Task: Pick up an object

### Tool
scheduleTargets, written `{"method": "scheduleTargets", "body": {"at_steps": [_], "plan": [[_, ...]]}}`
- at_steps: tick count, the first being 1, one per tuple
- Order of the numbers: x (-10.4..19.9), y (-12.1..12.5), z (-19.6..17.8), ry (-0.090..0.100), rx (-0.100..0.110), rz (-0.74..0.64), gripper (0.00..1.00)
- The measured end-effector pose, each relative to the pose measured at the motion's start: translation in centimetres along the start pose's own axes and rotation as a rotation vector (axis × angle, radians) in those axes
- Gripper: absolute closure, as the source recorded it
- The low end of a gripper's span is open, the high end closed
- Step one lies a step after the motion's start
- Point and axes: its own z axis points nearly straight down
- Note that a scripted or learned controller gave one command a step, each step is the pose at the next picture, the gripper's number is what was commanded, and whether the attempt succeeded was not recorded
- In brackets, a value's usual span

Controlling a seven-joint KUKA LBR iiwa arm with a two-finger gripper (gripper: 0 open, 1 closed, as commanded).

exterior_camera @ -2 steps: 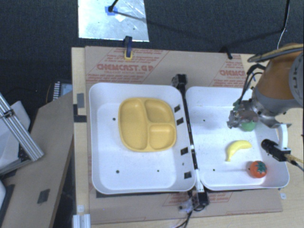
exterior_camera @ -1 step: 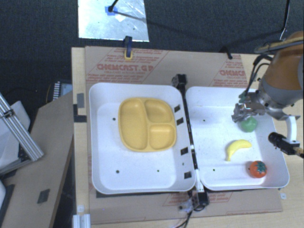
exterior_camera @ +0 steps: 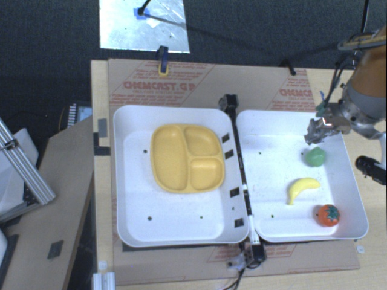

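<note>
In the right bin [exterior_camera: 272,162] lie a green round object [exterior_camera: 314,157], a yellow banana [exterior_camera: 302,188] and an orange-red tomato-like fruit [exterior_camera: 327,215]. My gripper [exterior_camera: 315,134] hangs over the bin's far right part, just above and behind the green object. Nothing shows between its fingers. The grey arm with its orange band comes in from the right edge.
The left bin [exterior_camera: 133,222] holds a yellow three-compartment plate [exterior_camera: 187,157]. A black hinge strip [exterior_camera: 237,168] runs between the two bins. A shiny metal sheet [exterior_camera: 143,16] lies on the dark floor behind the bench.
</note>
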Motion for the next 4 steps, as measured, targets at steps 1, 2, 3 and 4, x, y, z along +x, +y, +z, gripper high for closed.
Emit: {"method": "scheduleTargets", "body": {"at_steps": [1, 2, 3, 4], "plan": [[5.3, 1.1, -0.6, 0.002, 0.004, -0.004, 1.0], [11.2, 2.7, -0.7, 0.003, 0.004, -0.006, 1.0], [16.0, 4.3, -0.7, 0.003, 0.003, -0.005, 1.0], [20.9, 5.4, 1.4, 0.003, 0.006, -0.005, 1.0]]}}
